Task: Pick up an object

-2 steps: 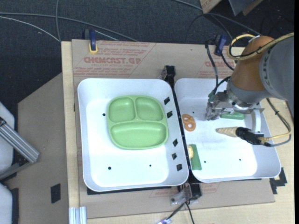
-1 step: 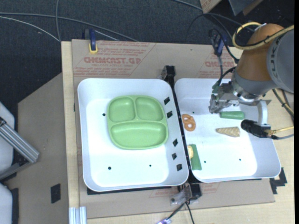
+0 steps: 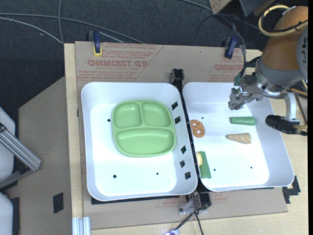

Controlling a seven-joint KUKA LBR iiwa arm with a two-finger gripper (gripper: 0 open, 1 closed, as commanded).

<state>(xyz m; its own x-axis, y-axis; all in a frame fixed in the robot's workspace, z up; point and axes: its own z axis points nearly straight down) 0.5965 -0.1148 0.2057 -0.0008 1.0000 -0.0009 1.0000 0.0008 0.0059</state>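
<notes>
Gripper (image 3: pixel 238 102) hangs over the far part of the right bin (image 3: pixel 274 177), just above a green block (image 3: pixel 242 121); whether its fingers are spread or closed cannot be told, and nothing shows between them. Near the block lies a tan cone-shaped piece (image 3: pixel 239 138). A small pretzel (image 3: pixel 197 128) sits close to the divider between the bins, and a green-and-yellow stick (image 3: pixel 203 164) lies along the same edge, nearer the camera. In the left bin (image 3: pixel 98 175) rests a green divided plate (image 3: pixel 144 128).
</notes>
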